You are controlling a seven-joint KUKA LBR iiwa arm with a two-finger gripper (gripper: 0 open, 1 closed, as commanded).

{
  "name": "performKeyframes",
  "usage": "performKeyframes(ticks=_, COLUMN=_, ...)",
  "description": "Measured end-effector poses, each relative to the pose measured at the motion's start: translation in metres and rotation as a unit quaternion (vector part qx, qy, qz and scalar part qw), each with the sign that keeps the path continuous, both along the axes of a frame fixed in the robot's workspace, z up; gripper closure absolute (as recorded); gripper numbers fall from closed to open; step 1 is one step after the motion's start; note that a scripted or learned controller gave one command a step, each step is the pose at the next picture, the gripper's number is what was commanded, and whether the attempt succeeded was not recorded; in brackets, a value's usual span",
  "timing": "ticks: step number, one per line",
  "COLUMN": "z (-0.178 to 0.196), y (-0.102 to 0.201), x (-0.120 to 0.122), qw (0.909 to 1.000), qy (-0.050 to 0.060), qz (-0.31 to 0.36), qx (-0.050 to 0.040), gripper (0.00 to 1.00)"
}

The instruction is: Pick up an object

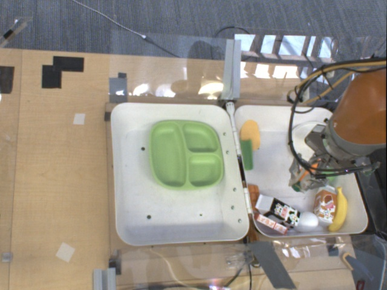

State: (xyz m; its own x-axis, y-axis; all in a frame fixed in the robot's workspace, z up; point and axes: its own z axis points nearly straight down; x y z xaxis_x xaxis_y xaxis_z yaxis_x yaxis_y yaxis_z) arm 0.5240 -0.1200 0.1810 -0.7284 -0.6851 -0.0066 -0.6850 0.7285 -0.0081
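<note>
Camera view. My arm (pixel 360 110) enters from the right and hangs over the right bin (pixel 275 162). My gripper (pixel 300 179) sits low in that bin, near its middle, partly under the wrist housing. Whether it is wide, narrow or closed on anything cannot be determined from this angle; I see no object clearly lifted with it.

Candidate objects lie in the right bin. A yellow-orange item (pixel 251 135) with a green block (pixel 247 155) just below it lies along the left wall. A black-and-white patterned box (pixel 283 211) and a white egg-shaped object (pixel 308 221) lie near the front edge. A small red-and-white carton (pixel 325 205) and a banana (pixel 340 209) sit in the front right corner, touching each other. The left bin (pixel 136 180) carries a green divided plate (pixel 185 154).

Step in hand, by my judgement: the approach or grasp phase, with nothing confirmed in hold. The carton and banana are the nearest targets. The next move calls for a centred descent over one item, a firm closure, then a straight lift clear of the neighbouring pieces and bin wall.
</note>
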Motion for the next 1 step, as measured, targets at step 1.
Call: performKeyframes(ticks=1, z=0.0821, y=0.051, x=0.0583, qw=0.9994, qy=-0.004, qz=-0.034, qx=0.0017, gripper=1.0)
